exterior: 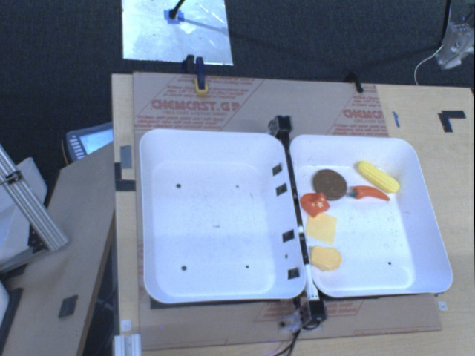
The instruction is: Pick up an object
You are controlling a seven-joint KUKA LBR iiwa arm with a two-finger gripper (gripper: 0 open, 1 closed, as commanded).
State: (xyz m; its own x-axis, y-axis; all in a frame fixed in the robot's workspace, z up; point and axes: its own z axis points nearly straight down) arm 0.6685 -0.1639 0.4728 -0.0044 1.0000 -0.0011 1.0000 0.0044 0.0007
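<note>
While the six small food pieces lie untouched in the right bin, the task seems to be at its very start: nothing is lifted, and picking a target comes first. Whether the gripper is open or closed cannot be told. The pieces cluster in that bin's upper-left part. A brown disc sits near the centre of the group; a corn cob lies at its 2 o'clock, a red pepper at its 4 o'clock, just beside the disc. A tomato slice lies at the disc's 7 o'clock, touching or nearly so. A yellow square slice sits at 6 o'clock of the tomato, and an orange chip at 6 o'clock of that. The left bin holds no pieces. My judgement is that the corn cob, standing a little apart, offers the cleanest grasp; the next move calls for a descent over it with fingers spread across its short width.
</note>
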